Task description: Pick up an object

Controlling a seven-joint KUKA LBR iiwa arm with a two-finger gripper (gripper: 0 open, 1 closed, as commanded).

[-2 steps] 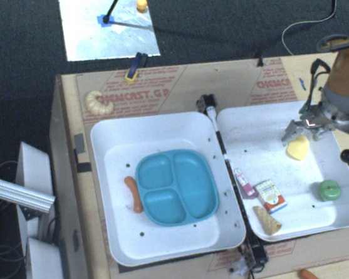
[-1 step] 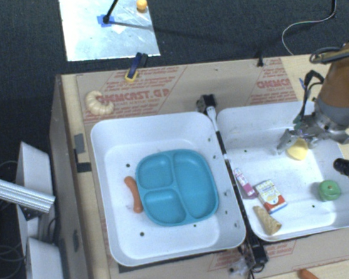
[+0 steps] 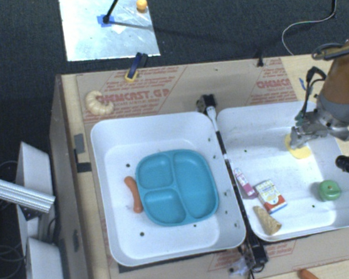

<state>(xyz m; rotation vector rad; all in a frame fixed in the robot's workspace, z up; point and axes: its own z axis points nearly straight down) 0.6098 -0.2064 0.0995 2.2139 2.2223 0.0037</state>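
My gripper (image 3: 300, 138) is low over the upper right part of the right bin (image 3: 249, 126), reaching in from the right. Directly below its tip lies a flat yellow piece (image 3: 300, 151), partly covered by the gripper. Further down the same bin are a green round object (image 3: 329, 190), a small red and white carton (image 3: 270, 195), a tan cone (image 3: 267, 219) and a pink packet (image 3: 245, 182). I cannot see anything held in the gripper.
The left bin (image 3: 112, 175) holds a blue divided plate (image 3: 176, 186) and an orange sausage (image 3: 134, 194) to its left. On the cardboard behind the bins lie a pale coiled toy (image 3: 99, 101) and a blue and yellow tool (image 3: 135, 66). The arm's grey and orange wrist (image 3: 346, 86) overhangs the right bin's right wall.
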